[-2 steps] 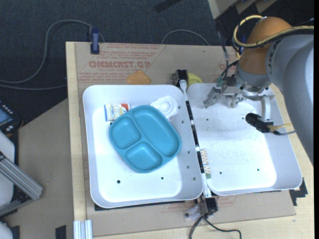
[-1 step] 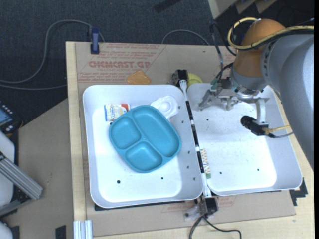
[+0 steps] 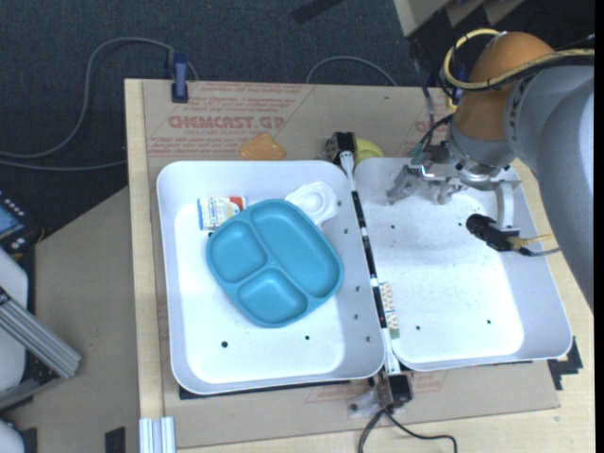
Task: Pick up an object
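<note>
From my seat I see two bins side by side on the bench [image 3: 142, 281]. In the left bin [image 3: 189, 347] a divided plate [image 3: 273, 262] lies near the middle, with a small carton [image 3: 219, 209] just behind its left edge and a small cup [image 3: 312, 200] behind its right. The arm's gripper [image 3: 432, 179] sits over the far end of the right bin [image 3: 453, 319].

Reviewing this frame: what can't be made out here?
- Gripper fingers: too small and cluttered in the camera view to read.
- White object: partly under the blue divided plate; identity unclear.
- Small carton: print too small, one end covered by the plate.
- Yellow object behind the right bin: mostly hidden by its rim.
</note>
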### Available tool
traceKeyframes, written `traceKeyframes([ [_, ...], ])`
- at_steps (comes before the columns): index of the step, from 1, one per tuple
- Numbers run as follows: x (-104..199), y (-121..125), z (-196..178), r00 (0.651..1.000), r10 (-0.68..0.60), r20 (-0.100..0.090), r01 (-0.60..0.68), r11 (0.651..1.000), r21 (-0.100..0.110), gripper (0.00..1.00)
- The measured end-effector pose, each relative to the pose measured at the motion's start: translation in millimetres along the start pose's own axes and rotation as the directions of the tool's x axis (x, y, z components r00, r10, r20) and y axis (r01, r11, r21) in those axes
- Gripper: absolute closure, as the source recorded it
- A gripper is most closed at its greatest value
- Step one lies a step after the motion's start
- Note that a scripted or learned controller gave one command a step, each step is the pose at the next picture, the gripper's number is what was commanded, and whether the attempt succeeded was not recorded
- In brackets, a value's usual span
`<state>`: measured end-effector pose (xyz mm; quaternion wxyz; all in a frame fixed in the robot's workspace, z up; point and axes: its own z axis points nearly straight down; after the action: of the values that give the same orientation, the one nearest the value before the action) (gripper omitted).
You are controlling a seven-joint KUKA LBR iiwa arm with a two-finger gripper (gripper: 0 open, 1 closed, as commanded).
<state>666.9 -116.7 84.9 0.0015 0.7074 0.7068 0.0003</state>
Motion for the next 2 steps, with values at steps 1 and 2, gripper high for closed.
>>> traceKeyframes([
  [1, 22, 0, 0, 1.0, -0.003, -0.002, 0.003, 1.0, 0.003, 0.0],
  [2, 22, 0, -11, 1.0, -0.002, -0.002, 0.002, 1.0, 0.001, 1.0],
])
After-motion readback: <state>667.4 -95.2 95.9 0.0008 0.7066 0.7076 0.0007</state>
